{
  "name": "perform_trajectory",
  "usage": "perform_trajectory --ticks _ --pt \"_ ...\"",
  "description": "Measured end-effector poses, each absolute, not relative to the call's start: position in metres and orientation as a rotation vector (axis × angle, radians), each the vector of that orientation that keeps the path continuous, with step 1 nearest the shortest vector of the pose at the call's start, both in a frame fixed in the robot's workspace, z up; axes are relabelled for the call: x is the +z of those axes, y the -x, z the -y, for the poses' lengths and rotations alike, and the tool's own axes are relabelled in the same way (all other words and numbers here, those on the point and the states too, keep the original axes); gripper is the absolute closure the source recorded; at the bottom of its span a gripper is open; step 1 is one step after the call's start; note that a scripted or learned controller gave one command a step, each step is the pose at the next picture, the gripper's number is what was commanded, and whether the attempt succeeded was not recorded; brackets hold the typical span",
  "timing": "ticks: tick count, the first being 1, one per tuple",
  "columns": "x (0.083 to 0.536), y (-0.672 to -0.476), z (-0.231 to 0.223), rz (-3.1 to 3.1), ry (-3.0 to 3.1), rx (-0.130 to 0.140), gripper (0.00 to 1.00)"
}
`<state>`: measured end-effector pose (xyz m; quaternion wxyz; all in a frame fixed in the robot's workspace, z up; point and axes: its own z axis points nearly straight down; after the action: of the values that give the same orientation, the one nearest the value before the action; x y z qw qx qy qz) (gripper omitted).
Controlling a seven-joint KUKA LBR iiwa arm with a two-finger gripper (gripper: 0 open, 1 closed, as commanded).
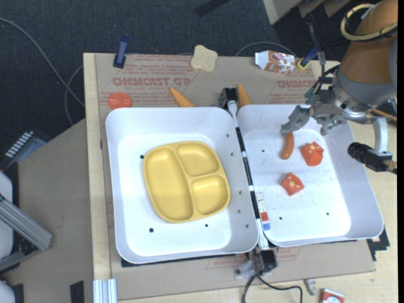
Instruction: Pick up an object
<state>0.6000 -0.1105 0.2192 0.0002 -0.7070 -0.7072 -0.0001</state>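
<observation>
The tool (310,122) hangs over the right bin (341,223) near its 12 o'clock rim, its two grey metal fingers (291,122) splayed well apart with nothing between them. Above it the arm (372,49) swells into a smooth orange band over a grey wrist.

Three small things lie in the right bin, a shallow glossy white tray with rounded corners. A sausage (288,146), slim, orange-red and rounded at both ends, lies just below the left fingertip, toward 11 o'clock in the bin. At its 3 o'clock, near but apart, sits a red chunk (312,153), blocky with an uneven top. A second red chunk (291,184), squarish, sits near the bin's middle, at 6 o'clock from the sausage.

The left bin (126,137) holds a yellow plate (187,180), a matte plastic oval moulded into three rounded compartments, set near the bin's centre.

On the brown printed cardboard of the worktop (151,74), beyond the bins at 12 o'clock, lie a tan bread slice (204,57) with a porous look, a tapered orange carrot (181,98), a round orange-red disc (119,100), a blue clip (120,50) and a crumpled white and brown carton (276,61). A black strip (243,153) runs between the two bins.
</observation>
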Motion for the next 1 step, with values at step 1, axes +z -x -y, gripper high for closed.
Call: perform_trajectory --ticks 1 --pt "0.1060 -0.6329 0.1447 2.221 2.221 0.001 0.00"
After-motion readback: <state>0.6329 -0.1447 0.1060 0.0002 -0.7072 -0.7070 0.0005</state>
